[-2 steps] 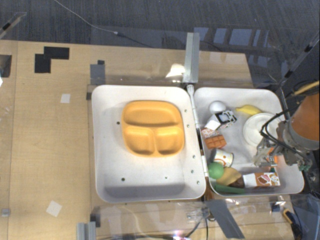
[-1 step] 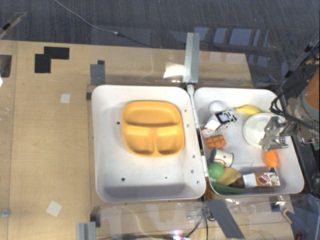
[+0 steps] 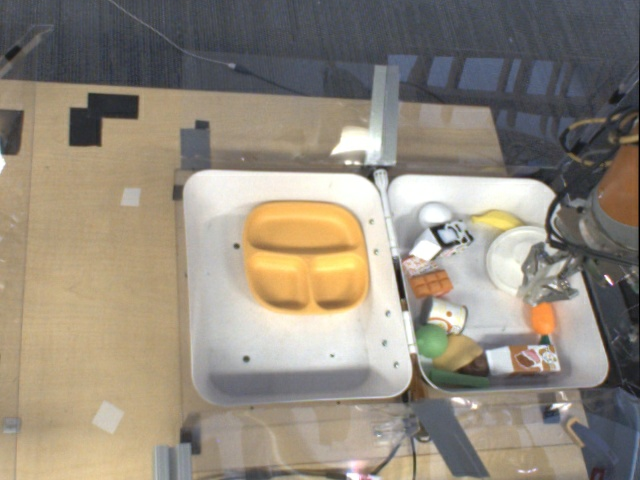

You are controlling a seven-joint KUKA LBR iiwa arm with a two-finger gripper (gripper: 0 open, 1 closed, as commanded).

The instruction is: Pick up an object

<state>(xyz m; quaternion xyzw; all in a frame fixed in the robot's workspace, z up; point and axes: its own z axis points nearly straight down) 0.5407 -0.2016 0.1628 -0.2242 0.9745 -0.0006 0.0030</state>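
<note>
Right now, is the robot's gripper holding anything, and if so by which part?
Cannot be told. The two-finger metal gripper hangs over the right white bin, between the round white plate and the small orange carrot-shaped toy; nothing is visibly between its tips.

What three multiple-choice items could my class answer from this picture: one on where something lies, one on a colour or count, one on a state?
1. Where does the sectioned tray lie?
A. in the left bin
B. in the right bin
C. on the bench outside the bins

2. What colour is that tray?
A. blue
B. yellow-orange
C. black

3. How does the hand stand?
A. lifted high above the left bin
B. resting inside the tray
C. low in the right bin beside a carrot

Answers:
1 A: the tray sits alone in the left bin.
2 B: all of its three sections are yellow-orange.
3 C: the hand is down at the right side of the right bin, just above the carrot and next to the white plate; nothing can be seen between its fingers.
</note>
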